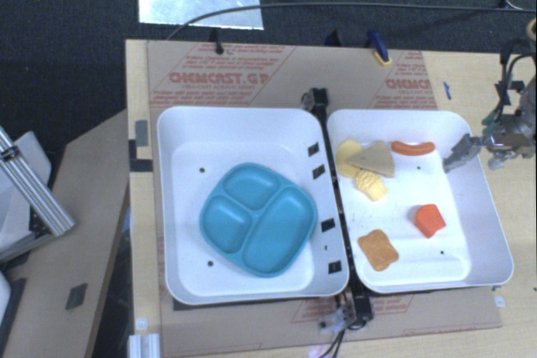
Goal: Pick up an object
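Your sausage [414, 148] lies flat near the back wall of the right bin [487, 218], long axis running left to right, its ends curling slightly upward. It's orange-red, smooth and glossy. Your gripper [463, 153] hangs over the bin's right rim, just beside the sausage; whether it's open or closed, you can't tell from here.

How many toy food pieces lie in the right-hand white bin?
5. Yellow rounded piece at top left, partly under a tan wedge; a pale yellow ridged piece just below; red-orange sausage at top; orange-red block at right; brown cracker-like piece at bottom. More may hide beneath the wedge.
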### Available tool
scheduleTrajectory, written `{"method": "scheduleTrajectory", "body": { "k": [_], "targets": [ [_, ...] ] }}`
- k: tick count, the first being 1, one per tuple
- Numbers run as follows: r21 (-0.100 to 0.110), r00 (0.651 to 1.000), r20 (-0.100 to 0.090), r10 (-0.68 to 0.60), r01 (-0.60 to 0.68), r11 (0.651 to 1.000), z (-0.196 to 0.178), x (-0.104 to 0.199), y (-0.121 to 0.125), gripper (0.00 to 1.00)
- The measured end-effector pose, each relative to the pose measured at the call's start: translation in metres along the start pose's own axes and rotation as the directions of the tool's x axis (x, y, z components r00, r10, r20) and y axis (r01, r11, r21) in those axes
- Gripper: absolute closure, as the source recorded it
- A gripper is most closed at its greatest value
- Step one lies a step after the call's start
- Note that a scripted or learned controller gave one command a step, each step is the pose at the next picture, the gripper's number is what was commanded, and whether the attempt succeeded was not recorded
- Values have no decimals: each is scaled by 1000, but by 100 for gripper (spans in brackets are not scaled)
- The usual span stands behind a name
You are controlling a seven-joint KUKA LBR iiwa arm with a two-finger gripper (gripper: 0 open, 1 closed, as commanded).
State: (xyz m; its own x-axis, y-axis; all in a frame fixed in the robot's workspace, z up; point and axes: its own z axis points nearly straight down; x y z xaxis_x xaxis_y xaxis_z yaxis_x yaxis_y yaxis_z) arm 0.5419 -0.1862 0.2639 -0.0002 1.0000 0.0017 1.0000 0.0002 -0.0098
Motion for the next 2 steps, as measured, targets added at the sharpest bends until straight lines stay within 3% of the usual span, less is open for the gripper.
{"method": "scheduleTrajectory", "body": {
  "k": [1, 2],
  "targets": [
    [-11, 1000, 2, -4, 4, 1000, -7, 1, 2, 0],
    [-7, 1000, 1, -2, 2, 1000, 51, 8, -3, 0]
  ]
}}
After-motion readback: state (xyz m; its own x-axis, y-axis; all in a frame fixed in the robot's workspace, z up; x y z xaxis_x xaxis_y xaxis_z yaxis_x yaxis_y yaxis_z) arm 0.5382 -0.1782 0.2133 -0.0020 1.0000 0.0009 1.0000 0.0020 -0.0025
